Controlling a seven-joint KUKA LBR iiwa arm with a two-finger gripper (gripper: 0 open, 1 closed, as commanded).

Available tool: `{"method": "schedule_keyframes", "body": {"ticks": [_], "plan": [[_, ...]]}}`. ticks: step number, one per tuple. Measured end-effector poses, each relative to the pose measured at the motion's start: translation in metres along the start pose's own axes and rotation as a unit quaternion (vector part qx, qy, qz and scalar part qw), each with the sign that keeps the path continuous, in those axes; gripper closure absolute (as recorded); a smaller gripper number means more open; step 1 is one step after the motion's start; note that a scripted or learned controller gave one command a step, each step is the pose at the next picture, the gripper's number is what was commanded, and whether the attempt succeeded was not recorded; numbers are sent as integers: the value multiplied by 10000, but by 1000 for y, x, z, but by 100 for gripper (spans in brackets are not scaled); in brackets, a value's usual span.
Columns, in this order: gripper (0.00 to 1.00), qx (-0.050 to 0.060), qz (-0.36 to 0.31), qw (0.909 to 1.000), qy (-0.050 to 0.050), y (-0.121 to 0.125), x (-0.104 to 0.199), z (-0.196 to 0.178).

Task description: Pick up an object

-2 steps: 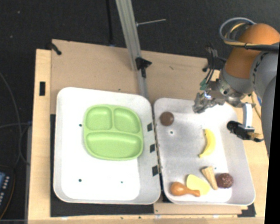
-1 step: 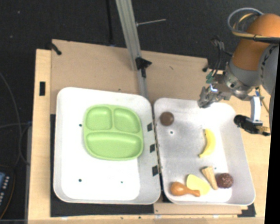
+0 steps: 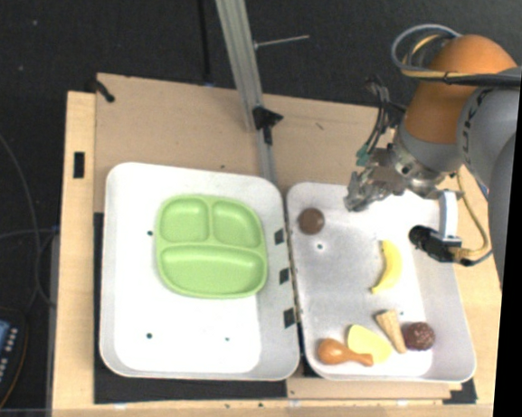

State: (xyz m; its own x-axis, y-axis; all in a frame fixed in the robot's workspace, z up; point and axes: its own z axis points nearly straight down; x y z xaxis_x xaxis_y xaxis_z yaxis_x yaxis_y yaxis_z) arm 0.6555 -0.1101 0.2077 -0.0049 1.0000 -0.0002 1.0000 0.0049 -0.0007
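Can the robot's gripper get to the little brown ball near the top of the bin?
Probably yes. The gripper hovers just right of the brown ball in the right bin, with bare floor between them.

You have a tan wooden bench (image 3: pixel 169 122) carrying two shallow white bins side by side, touching along their inner edges (small dark clips sit on that seam). The left bin (image 3: pixel 123 327) and the right bin (image 3: pixel 345 283) each rest on what looks like a dark mat, though only its edges peek out from under them. A slanted metal post (image 3: pixel 242 61) meets the bench just behind the bins.
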Motion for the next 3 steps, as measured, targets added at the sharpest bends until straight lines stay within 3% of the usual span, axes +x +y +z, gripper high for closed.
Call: {"method": "schedule_keyframes", "body": {"ticks": [3], "plan": [[100, 2, -6, 10000, 6, -67, 150, 5]]}}
